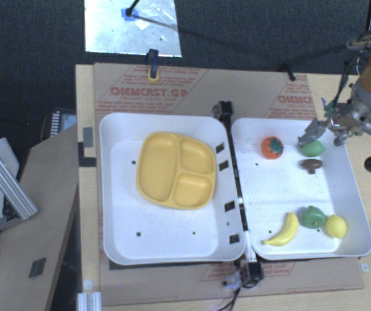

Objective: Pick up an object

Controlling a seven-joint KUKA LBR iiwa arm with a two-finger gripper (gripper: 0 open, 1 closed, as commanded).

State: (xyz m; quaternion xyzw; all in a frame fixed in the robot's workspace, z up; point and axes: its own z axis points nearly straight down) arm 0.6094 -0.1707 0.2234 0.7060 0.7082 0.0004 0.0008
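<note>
Right now: arm leaning in over the far right corner of the right bin (360, 235), pincer (315, 135) low and just above a small green fruit (312, 149)
Target, my guess: that green fruit, near the bin's far wall, a brown mushroom-like piece (311, 165) just beside it toward the camera
Pincer state: cannot tell whether it is released or clenched, metal tip is blurred against the fruit's top edge
Handling: looks like hollow toy plastic, so light, stiff and rather slippery; a round skin could squirt sideways under a squeeze
Where to hold: across the widest middle, fingers on opposite flanks, not on the crown
Looks: pale lime green, rounded, smooth, slightly glossy
Neighbours: red tomato (272, 147) to its left, well apart; banana (284, 231), green pepper (312, 217) and lemon (335, 226) near the front wall
Left bin: yellow divided plate (176, 170), untouched
</note>
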